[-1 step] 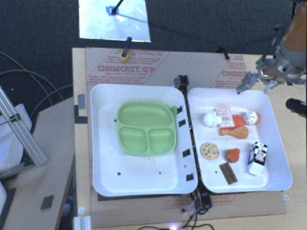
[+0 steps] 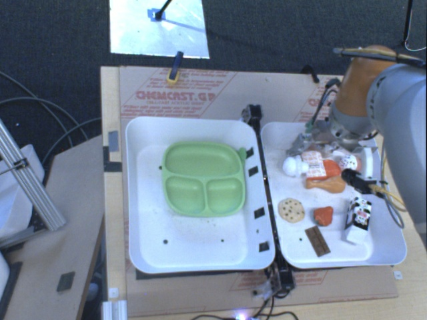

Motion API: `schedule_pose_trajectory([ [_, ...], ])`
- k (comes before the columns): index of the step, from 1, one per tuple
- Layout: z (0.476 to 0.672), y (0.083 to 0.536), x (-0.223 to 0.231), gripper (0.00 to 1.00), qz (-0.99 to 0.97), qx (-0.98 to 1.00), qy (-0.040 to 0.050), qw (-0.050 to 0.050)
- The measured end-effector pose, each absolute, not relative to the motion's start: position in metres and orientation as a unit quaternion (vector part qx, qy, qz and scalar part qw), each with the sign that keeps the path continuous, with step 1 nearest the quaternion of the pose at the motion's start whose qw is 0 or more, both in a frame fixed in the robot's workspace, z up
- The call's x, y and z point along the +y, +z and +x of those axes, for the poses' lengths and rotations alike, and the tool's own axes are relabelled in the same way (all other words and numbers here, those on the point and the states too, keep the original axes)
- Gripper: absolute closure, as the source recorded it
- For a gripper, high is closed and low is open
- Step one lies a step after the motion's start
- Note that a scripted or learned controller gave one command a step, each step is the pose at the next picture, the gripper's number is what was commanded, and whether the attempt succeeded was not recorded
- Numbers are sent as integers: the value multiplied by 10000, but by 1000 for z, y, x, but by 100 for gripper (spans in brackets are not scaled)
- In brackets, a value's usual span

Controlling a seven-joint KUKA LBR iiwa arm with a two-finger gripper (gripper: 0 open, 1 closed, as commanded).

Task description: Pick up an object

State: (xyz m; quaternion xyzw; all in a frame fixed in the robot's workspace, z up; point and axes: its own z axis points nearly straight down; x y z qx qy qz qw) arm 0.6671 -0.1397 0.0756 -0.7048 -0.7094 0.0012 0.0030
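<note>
A brown bar (image 2: 317,241) and cookie (image 2: 291,210) share the right bin (image 2: 387,249); the hand's (image 2: 313,142) grip unclear.

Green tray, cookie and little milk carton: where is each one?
Green tray (image 2: 203,179): camera view, on its centre divider.
Cookie (image 2: 291,210): camera view, its middle.
Milk carton (image 2: 359,220): camera view, its front face.

Even overhead light; glare on metal sheet (image 2: 159,17); white bins (image 2: 150,245) bright; soft shadows; mild overall blur.

The bench (image 2: 200,89) bears two white bins (image 2: 143,199) side by side.
</note>
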Motion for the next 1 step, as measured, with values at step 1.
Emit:
schedule_pose_trajectory([
  [1, 639, 86, -187, 0, -7037, -7105, -49, 6],
])
